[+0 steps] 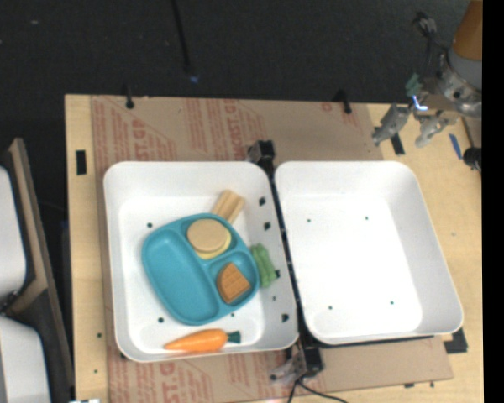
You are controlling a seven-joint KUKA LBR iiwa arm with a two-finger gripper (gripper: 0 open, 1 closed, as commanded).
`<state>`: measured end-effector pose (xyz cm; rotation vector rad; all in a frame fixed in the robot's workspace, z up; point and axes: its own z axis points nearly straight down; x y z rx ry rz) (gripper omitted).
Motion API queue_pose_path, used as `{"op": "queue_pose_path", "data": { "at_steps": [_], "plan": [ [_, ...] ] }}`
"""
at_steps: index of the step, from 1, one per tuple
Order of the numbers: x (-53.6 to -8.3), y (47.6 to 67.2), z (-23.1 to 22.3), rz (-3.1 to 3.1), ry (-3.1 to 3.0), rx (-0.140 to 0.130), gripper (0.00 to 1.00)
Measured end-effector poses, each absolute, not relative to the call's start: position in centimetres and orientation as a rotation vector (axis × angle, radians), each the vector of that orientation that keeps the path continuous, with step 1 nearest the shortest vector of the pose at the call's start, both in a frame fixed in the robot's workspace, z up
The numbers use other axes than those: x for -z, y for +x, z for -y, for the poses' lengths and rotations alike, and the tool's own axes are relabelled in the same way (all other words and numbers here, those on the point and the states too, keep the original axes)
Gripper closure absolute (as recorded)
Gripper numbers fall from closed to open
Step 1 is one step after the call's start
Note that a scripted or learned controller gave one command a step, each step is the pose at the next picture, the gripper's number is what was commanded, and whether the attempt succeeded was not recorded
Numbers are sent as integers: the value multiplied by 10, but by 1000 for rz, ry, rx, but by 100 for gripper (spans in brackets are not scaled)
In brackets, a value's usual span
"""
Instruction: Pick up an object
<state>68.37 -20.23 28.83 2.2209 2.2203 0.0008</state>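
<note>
Worktop point(168, 133) under two white bins. My claw point(412, 124) spread, empty, beyond right bin point(420, 250). Carrot point(203, 340) far left-down, lying left-right in left bin point(126, 225).

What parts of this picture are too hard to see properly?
- Grey arm: cut off by the camera view's right edge, so most of it is missing.
- Gripper: small and blurry at the top right; its jaws can't be judged.
- Small green piece: partly tucked beside the blue plastic divided tray, too small to identify.
- Light wooden block: its lower end is hidden behind the tray.
</note>
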Motion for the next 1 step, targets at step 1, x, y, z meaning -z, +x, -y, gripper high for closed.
{"op": "queue_pose_path", "data": {
  "at_steps": [1],
  "plan": [
    [-178,623,189,-2225,2228,7,0]
  ]
}}
